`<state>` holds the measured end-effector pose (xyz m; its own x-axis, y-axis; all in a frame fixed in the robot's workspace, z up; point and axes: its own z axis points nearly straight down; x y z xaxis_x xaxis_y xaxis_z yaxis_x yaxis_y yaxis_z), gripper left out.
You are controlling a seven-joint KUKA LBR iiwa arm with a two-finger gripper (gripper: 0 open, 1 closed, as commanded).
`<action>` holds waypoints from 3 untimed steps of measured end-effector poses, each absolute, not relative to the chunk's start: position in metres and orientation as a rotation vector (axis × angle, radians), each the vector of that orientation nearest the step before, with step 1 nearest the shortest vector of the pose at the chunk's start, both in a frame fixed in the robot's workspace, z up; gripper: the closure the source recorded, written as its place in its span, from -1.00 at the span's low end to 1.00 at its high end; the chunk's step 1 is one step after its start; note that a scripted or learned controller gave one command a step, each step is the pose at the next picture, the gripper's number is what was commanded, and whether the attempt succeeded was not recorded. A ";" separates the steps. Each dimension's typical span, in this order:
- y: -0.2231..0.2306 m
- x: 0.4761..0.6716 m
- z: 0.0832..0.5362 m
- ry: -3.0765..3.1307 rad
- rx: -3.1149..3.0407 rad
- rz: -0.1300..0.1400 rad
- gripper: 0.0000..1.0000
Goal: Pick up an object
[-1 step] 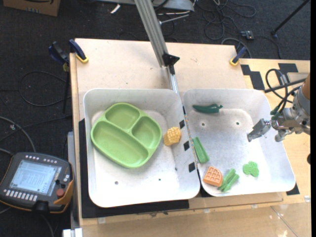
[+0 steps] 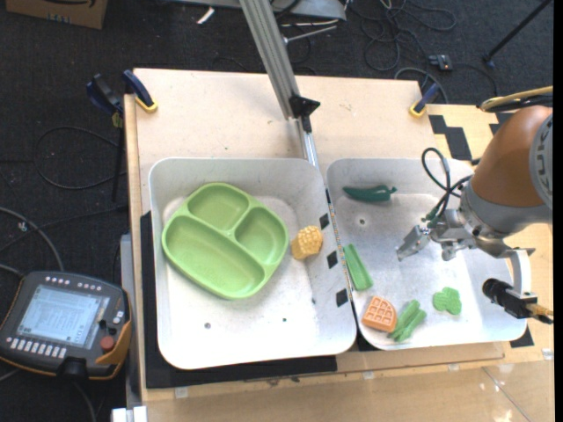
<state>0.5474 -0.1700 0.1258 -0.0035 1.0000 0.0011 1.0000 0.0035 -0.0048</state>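
Observation:
My gripper point(image 2: 430, 248) hangs over the middle of the right bin point(image 2: 400, 218), open, with nothing between its fingers. A dark green pepper point(image 2: 369, 193) lies at the far side of that bin, up and to the left of the gripper. Along the bin's left wall rests a light green stick point(image 2: 356, 266). Near the front edge sit an orange waffle piece point(image 2: 380, 313), a green pea pod point(image 2: 407, 321) and a small green leafy piece point(image 2: 447, 301). The leafy piece is just below the gripper in the view.
The left bin point(image 2: 176, 323) holds a green divided plate point(image 2: 226, 238) and a yellow corn piece point(image 2: 306, 243) by its right wall. A slanted metal pole point(image 2: 277, 51) reaches down to the bins' shared edge. A teach pendant point(image 2: 62, 319) lies left of the bench.

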 end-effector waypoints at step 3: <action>-0.130 0.495 0.096 -2.224 -2.223 -0.004 -1.00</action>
<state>0.4953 -0.1298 0.0964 -0.0001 1.0000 0.0000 1.0000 0.0001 0.0040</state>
